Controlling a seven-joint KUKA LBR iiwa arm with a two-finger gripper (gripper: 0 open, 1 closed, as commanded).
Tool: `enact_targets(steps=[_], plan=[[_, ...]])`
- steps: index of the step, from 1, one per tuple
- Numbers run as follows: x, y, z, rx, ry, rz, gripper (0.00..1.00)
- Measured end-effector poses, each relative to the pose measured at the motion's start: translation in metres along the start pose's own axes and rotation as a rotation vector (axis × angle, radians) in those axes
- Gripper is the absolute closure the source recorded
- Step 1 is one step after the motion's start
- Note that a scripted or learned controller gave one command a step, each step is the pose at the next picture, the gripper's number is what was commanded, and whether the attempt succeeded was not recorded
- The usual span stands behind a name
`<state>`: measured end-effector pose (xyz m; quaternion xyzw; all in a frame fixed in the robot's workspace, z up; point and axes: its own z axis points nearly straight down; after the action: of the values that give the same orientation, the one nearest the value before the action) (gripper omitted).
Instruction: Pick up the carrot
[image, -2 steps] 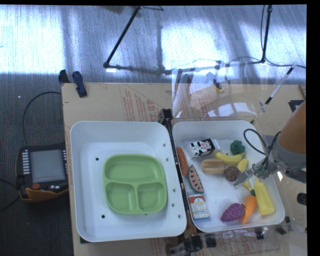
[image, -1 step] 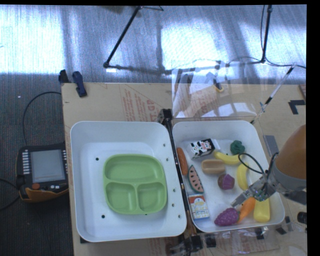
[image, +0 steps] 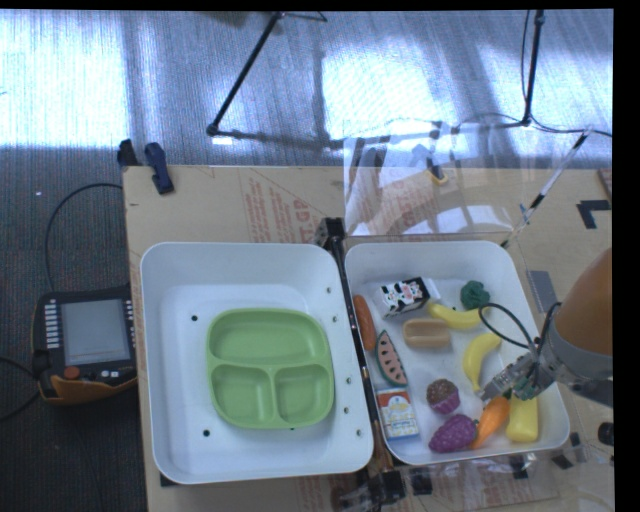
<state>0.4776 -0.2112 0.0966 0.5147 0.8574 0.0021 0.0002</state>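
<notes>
— Where's the carrot (image: 490, 422)?
— Lower right corner of the right bin (image: 500, 262), between purple grapes (image: 452, 434) and a yellow block (image: 522, 418).
— And the tool (image: 512, 384)?
— Just above it; I cannot tell its grip.

High slanted view (fixed) over bins (image: 160, 300)

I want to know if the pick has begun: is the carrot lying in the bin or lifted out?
Lying in the bin. The carrot rests on the right bin floor beside the purple grapes, with the gripper just above its upper end.
</notes>
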Motion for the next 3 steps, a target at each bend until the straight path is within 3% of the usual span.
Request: enact_targets(steps=[1, 2, 3], plan=[[0.058, 0.031, -0.035, 0.003, 0.001, 0.096, 1.00], [0.058, 0.030, -0.043, 0.004, 0.002, 0.096, 1.00], [0.128, 0.069, -0.091, 0.001, 0.001, 0.020, 1.00]])
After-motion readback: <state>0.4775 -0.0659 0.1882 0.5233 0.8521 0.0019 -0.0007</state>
